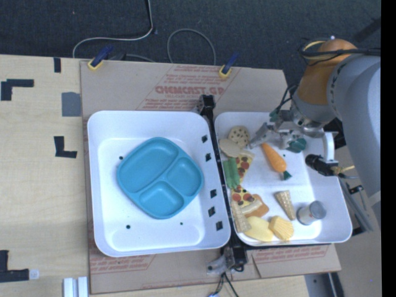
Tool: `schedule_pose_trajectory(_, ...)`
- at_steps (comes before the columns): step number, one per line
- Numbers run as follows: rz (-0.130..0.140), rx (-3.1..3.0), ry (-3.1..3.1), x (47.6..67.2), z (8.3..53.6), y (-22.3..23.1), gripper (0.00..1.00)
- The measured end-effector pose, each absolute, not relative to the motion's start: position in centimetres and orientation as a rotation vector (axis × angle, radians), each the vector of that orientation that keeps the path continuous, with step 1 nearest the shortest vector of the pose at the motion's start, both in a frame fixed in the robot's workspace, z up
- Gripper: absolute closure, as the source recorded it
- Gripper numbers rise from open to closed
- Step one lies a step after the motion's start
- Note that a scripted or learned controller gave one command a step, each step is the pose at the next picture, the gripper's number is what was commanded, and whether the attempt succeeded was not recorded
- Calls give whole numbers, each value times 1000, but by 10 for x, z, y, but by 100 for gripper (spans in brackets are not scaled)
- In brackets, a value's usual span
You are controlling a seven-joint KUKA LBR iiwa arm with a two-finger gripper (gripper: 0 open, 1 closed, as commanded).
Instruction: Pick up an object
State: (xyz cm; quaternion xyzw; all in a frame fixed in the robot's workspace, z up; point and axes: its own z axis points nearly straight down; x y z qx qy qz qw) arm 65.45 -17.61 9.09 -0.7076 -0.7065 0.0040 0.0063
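Orange against white, a toy carrot (275, 158) lies in the right bin (334, 224) just below the gripper (279, 130) — reach step judged under way; finger state cannot be told, descent onto it is needed next

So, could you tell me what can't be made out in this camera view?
- Gripper: finger state unclear, too small among wrist hardware above the carrot.
- Arm: cut off by the right edge.
- Small teal object: partly hidden by the gripper; identity unclear.
- Food pile in the right bin: overlapping pieces hide each other.
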Motion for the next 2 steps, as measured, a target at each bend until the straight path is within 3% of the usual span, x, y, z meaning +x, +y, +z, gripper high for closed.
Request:
schedule_pose_trajectory(1,1,-2219,-2222,658,111,-175,100)
schedule_pose_trajectory(2,2,-2219,-2222,658,111,-175,0)
